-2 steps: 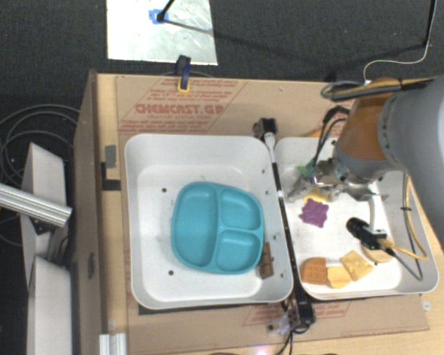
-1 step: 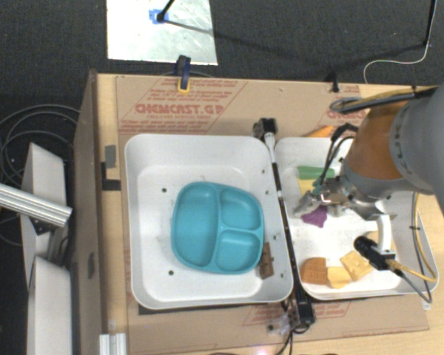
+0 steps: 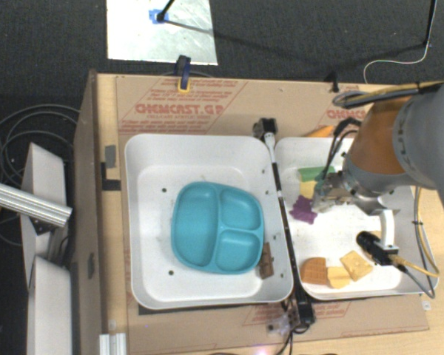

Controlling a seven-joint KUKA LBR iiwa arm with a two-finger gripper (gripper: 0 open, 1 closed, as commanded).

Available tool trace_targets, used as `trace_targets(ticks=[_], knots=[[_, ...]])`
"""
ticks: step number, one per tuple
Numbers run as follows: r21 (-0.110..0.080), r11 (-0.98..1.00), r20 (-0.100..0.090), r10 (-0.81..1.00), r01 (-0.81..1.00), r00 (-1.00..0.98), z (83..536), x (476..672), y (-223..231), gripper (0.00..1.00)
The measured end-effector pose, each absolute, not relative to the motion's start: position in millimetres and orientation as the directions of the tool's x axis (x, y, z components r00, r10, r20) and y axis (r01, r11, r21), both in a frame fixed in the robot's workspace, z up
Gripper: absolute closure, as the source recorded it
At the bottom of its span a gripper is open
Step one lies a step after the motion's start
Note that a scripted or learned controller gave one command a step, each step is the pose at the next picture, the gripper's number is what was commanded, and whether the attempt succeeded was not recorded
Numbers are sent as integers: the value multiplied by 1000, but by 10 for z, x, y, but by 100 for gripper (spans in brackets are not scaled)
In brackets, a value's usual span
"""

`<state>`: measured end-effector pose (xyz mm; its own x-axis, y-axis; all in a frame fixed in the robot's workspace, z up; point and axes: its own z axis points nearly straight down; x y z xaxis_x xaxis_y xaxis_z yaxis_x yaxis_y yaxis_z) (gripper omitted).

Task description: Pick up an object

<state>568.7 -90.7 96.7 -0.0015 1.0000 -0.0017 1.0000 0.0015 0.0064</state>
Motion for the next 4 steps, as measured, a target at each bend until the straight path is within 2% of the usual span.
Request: trace_targets(ticks=[1,2,3,4], knots=[[6,1,-1,1000,1000,-1,962,5684,-905,0],[2,5,1,1000,1000,-5,849,5796,-909,0],[5,5,0,1000,1000,-5,851,6098,-929,0],[6,7,0,1000,1000,-7,965,6097,-929,100]])
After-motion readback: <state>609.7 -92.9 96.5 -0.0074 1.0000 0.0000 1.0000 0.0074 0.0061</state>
